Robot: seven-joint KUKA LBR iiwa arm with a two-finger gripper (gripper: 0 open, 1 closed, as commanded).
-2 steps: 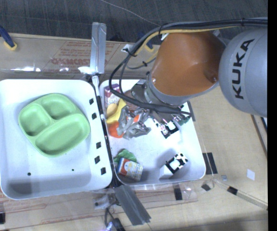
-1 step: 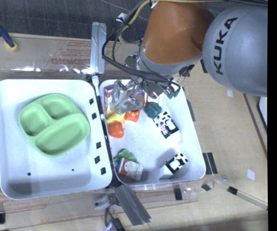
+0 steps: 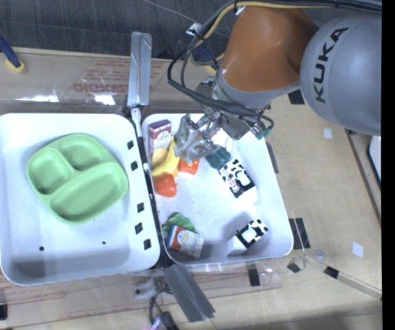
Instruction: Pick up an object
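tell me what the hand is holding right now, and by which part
Cannot be told. The hand is in the right bin, against the yellow piece and orange block; whether it grips either is hidden.

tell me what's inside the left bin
One green three-compartment plate lies on the floor of the left bin. The part of the floor under the plate is covered, so anything beneath it cannot be seen.

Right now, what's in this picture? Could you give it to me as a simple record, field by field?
left bin: green plate with three sections
right bin: carton, yellow piece, orange piece, teal piece, spotted box, spotted cube, can
arm: its end sits low over the right bin's far part, near the carton and yellow piece
anything held: cannot tell
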